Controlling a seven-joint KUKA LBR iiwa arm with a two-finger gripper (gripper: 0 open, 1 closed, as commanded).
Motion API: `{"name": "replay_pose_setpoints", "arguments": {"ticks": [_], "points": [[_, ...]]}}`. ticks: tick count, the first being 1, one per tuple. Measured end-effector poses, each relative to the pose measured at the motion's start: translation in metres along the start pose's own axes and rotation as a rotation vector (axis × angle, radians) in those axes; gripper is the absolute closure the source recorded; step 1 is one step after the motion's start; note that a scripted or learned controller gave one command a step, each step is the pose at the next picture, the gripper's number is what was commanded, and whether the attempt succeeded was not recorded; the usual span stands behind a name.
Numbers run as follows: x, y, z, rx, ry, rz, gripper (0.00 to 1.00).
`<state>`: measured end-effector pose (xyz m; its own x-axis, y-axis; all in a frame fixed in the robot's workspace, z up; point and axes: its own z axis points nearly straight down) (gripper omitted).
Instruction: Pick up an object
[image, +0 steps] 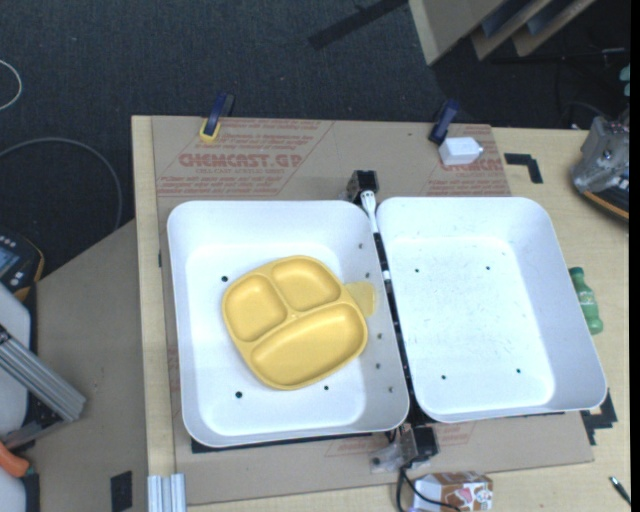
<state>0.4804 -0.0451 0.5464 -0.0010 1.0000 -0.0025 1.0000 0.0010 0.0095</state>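
Fingers (603, 160) at right edge: apart or together, cannot tell; yellow divided plate (295, 322) lies in left bin (205, 245).

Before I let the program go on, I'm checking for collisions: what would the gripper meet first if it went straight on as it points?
Probably the brown cardboard bench top just outside the right shallow white bin. The grey metal gripper sits at the frame edge, so its direction and height are uncertain.

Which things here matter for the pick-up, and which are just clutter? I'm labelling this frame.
For the job:
yellow divided plate
left bin
arm

Lying about:
right bin
white block
green clip
cardboard sheet
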Motion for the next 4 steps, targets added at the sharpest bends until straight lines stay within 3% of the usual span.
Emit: {"name": "replay_pose_setpoints", "arguments": {"ticks": [1,2,3,4], "points": [[0.019,-0.003,0.128,0.024,0.003,0.001,1.0],[0.103,-0.004,0.183,0.018,0.004,-0.008,1.0],[0.159,-0.002,0.147,0.005,0.005,-0.006,1.0],[0.122,-0.003,0.174,0.014,0.002,0.006,1.0]]}}
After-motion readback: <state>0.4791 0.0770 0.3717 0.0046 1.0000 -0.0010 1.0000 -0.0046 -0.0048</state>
